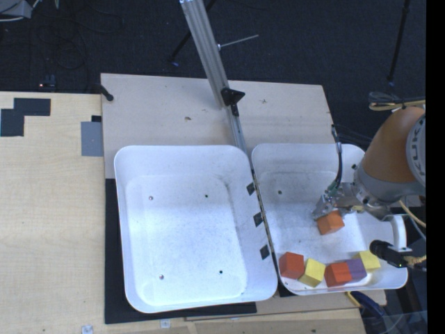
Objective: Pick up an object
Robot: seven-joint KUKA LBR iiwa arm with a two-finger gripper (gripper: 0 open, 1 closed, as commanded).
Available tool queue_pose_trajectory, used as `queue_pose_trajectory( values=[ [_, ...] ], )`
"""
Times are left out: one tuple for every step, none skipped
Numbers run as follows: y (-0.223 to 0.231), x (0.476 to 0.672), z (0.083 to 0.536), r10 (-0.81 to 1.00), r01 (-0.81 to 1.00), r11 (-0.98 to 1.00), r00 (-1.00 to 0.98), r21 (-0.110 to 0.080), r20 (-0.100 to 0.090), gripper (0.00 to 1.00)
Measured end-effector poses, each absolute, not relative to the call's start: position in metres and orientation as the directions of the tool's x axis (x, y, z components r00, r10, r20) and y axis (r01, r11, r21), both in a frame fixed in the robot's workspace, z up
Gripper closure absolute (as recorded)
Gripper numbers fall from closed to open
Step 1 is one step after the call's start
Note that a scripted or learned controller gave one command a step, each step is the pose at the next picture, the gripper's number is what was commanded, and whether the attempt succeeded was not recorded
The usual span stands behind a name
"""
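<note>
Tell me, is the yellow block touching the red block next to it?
Touching. Camera view shows yellow block pressed against red block, no gap.

Single fixed camera, mounted above the bench (160, 110) and looking down at a slant. Both white bins fall within the frame: the left bin (184, 228) near centre, the right bin (299, 179) toward 3 o'clock. The arm (393, 155) enters at 3 o'clock. Dark floor runs across 12 o'clock, beyond the bench's far edge. The camera stands far enough back to take in the bench top and a pale table (49, 214) at 9 o'clock.
</note>
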State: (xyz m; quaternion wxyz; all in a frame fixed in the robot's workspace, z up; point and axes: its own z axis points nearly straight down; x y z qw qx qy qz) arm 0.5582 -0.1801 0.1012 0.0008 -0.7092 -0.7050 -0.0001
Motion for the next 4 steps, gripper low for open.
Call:
queue_pose_trajectory(
  values=[
    [-0.116,0.56,0.097,1.0,1.0,0.003,-0.002,0.014,-0.006,1.0],
    [-0.097,0.527,0.1,1.0,1.0,-0.003,0.003,-0.005,0.002,1.0],
    [-0.021,0.552,0.194,1.0,1.0,0.008,-0.008,0.005,0.003,1.0],
    [-0.049,0.586,0.19,1.0,1.0,-0.001,0.001,-0.002,-0.001,1.0]
  ],
)
